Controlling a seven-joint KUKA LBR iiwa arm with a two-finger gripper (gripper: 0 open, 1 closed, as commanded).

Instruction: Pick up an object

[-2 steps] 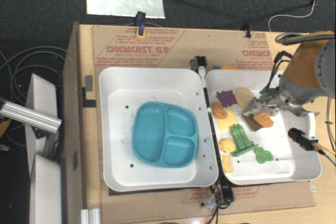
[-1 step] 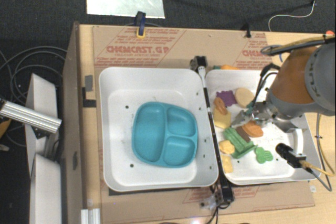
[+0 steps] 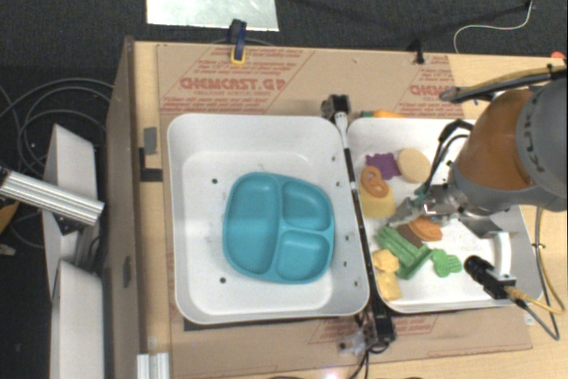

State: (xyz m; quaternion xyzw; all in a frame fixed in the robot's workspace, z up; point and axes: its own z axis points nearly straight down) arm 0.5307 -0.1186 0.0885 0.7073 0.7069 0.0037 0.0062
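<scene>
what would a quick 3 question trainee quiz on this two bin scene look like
1. True or false: the blue divided plate lies in the left bin.
2. Which bin is the arm reaching over? A) left B) right
3. Fill in: the purple toy lies beside a pale ____ round piece in the right bin.

Key:
1. True. The plate sits alone in that bin.
2. B. The arm hangs over the bin with the green toy and other small pieces.
3. Tan.
</scene>
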